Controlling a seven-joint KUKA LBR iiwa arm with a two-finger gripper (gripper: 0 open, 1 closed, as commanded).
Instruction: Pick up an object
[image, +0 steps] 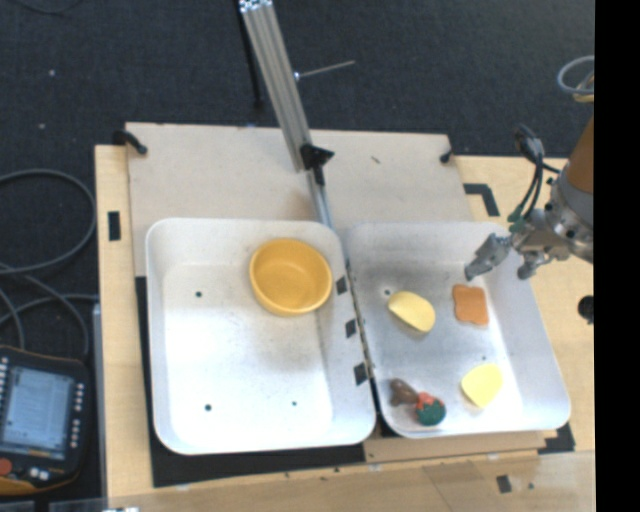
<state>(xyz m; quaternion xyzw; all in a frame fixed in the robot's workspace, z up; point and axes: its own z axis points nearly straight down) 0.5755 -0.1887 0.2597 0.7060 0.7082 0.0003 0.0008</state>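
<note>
Pincer hovers open and empty above the right bin, near the orange block, likely lining up a grasp.

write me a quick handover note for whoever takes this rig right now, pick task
Gripper: open, holding nothing, above the right bin's upper right corner.
Right bin: orange block nearest the gripper, pale yellow piece beside it toward the middle, second yellow piece lower right, small brown, red and green toy at the lower left.
Left bin: yellow bowl near its upper right.
Done: nothing picked up.
Left: come down on one object, probably the orange block, grip it and lift.
</note>
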